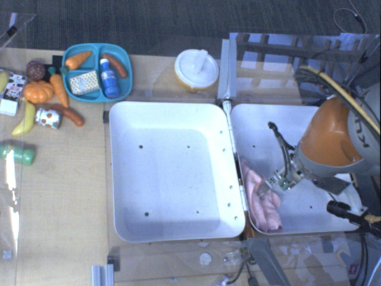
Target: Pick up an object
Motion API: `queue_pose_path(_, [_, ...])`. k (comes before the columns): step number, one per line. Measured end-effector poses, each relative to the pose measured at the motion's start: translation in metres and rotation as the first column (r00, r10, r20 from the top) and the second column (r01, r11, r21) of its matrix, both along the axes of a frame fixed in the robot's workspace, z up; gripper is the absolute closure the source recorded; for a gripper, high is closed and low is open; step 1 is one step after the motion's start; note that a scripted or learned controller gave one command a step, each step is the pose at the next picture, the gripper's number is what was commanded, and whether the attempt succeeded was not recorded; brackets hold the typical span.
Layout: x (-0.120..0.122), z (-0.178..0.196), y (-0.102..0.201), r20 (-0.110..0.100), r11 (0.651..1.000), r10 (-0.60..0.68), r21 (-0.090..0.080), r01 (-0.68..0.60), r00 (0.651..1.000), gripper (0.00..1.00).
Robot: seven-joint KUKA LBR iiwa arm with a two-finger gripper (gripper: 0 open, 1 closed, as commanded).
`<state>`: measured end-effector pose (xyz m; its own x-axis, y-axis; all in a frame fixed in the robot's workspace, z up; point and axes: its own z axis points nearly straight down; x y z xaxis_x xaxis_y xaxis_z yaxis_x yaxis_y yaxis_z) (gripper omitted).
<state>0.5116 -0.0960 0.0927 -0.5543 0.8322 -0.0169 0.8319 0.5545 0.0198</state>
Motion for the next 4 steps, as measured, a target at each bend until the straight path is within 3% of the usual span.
queue_pose_path(1, [0.002, 0.011, 0.002, 0.003, 1.000, 0.003, 0.003, -0.003, 1.000, 1.00])
queue_pose_path(2, [0.083, 0.093, 0.040, -0.021, 0.968, -0.253, 0.003, 0.253, 0.967, 1.00])
queue_pose_path(3, [0.058, 0.118, 0.018, -0.022, 0.999, -0.037, 0.003, 0.037, 0.999, 1.00])
queue_pose_path(4, [0.060, 0.169, 0.043, -0.022, 0.990, -0.141, 0.003, 0.141, 0.990, 1.00])
